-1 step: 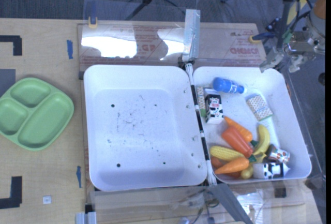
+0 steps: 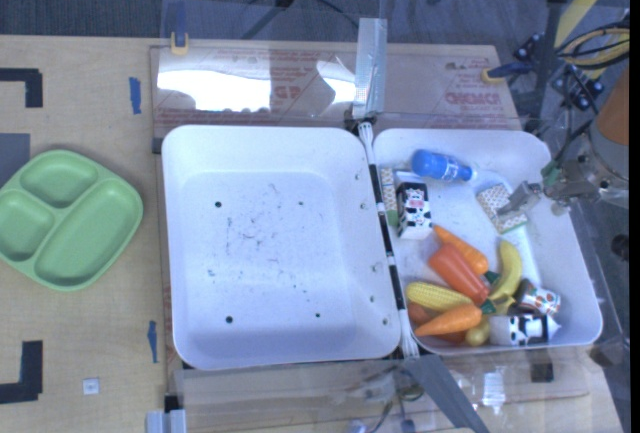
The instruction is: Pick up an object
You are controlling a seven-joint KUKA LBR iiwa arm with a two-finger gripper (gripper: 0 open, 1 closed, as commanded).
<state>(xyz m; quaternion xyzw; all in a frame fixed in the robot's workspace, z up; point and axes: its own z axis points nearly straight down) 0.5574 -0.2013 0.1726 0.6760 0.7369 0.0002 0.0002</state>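
Objects for picking all sit in the right bin (image 2: 578,266), the one my jaws hang over; that is where the work lies.

Findings, left to right:
- Green divided plate (image 2: 70,221) rests on the desk (image 2: 80,81), farthest from the jaws and well outside both bins. I judge it no candidate.
- Left bin (image 2: 270,241) lies between that plate and the jaws.
- Cow-print carton (image 2: 413,206) stands against the right bin's dividing wall, across the bin from the jaws.
- Blue bottle (image 2: 440,166) lies on its side beyond the carton, near the jaws but apart from them.
- Corn cob (image 2: 435,296), two carrots (image 2: 458,269) and a banana (image 2: 510,266) are heaped together toward the near wall. Touching neighbours make a clean grip there doubtful.
- Patterned block (image 2: 497,206) lies alone, just beside the jaws, and is the closest item. I judge it the likeliest target.
- Cow figure (image 2: 530,326) sits in the near corner, behind the banana.

Jaw state: I cannot tell whether they stand wide or narrow, and I see nothing held between them.
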